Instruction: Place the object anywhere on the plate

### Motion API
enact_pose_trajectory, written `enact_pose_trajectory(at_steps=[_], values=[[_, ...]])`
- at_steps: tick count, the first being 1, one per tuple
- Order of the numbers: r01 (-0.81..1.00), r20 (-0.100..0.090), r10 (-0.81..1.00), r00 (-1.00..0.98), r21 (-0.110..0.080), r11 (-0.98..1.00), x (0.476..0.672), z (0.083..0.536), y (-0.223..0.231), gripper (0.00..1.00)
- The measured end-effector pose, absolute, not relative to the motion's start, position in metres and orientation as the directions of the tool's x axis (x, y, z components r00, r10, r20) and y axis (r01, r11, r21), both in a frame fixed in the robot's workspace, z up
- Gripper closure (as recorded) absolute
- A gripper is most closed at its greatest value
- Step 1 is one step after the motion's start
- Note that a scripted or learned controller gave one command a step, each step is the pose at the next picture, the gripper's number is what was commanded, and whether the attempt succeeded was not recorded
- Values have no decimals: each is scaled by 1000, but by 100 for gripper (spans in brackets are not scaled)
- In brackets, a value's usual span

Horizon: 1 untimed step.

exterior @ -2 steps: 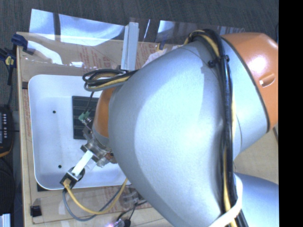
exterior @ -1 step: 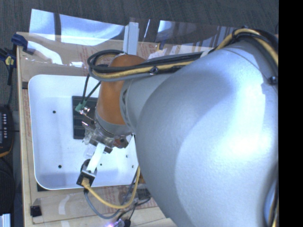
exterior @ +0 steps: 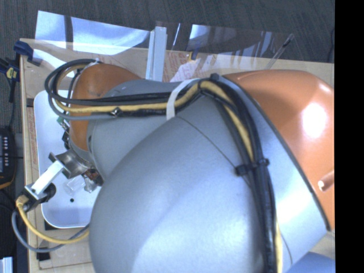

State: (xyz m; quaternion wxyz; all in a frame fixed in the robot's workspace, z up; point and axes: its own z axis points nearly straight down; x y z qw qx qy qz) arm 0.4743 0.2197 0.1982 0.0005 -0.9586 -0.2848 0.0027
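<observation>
Left white bin, its curved rim and pale floor visible at the left. Wooden bench top borders it. Clear plastic sheeting stands along the far edge, with an upright pale divider post. Dark carpet lies beyond.

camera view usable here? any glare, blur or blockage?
Camera view: the arm sits close to the lens and looks soft, covering most of both bins; a bright glare patch sits on its orange band; the clear panels at the bench's far edge reflect light; the left bin's visible strip is evenly lit.
</observation>
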Motion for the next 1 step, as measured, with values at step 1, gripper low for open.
enact_pose_trajectory(at_steps=[1], values=[[545, -4, 545, 838, -2, -838, 475, 198, 219, 0]])
